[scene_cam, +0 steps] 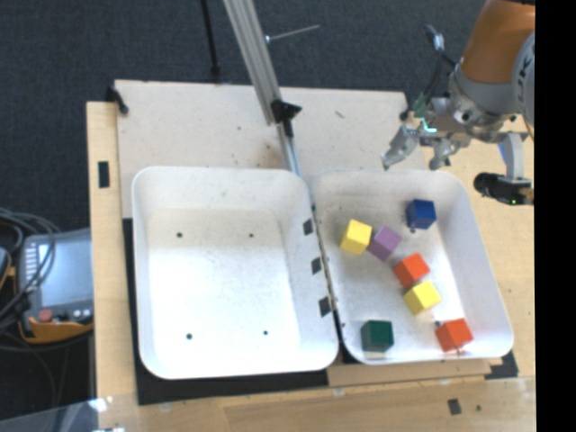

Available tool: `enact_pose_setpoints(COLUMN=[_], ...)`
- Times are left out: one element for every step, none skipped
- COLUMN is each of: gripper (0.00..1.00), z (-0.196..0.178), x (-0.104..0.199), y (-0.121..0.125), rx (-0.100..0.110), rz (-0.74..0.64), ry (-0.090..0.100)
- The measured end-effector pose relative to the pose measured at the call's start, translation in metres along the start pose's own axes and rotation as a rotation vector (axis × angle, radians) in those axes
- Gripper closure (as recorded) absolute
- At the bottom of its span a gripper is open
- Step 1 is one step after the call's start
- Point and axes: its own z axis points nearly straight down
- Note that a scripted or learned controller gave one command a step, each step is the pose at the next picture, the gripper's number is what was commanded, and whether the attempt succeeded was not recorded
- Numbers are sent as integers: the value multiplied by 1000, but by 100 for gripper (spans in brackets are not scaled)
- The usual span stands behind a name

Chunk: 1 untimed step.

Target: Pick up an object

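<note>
The right bin (481, 241) holds seven cubes: near its front edge a green (377, 335) and an orange cube (454, 333), then two yellow, another orange, one purple and, farthest back, one blue. Beyond its back rim the gripper (416, 154) hangs with fingers spread, grasping nothing.

This is a robotics lab. A bare plywood table (103, 241) stands on dark carpet (54, 34) and carries two white bins (225, 268). An aluminium mast (252, 48) rises at upper centre, and a control pendant (54, 282) with cables lies at the left edge. The industrial arm (495, 52) enters at the upper right.
</note>
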Motion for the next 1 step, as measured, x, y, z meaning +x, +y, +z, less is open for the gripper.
enact_pose_setpoints(gripper=[0], z=[-4], x=[-1], y=[1], rx=[-4], rz=[-2], ry=[-4])
